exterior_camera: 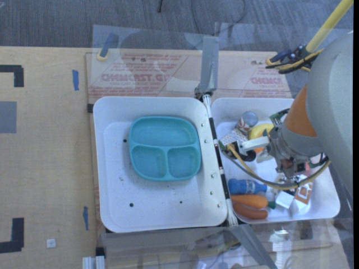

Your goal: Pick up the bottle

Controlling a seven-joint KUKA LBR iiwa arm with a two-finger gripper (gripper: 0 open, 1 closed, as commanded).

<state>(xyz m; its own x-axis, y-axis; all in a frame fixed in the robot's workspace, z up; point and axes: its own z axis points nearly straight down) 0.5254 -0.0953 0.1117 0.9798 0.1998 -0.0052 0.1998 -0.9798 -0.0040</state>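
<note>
The bottle (248,186), blue with a white cap end, lies on its side low in the right bin (331,203), touching an orange carrot (250,200) just below it, with a reddish sausage (251,212) under that. The gripper (287,170) hangs just right of the bottle; whether it is open or has hold of anything I cannot tell. The risks, as I judge them: the crowding could make it catch the carrot instead, the round bottle could roll away, and the yellow-black cable (247,160) curving above could snag. The left bin (112,206) carries a teal tray (165,148).
</note>
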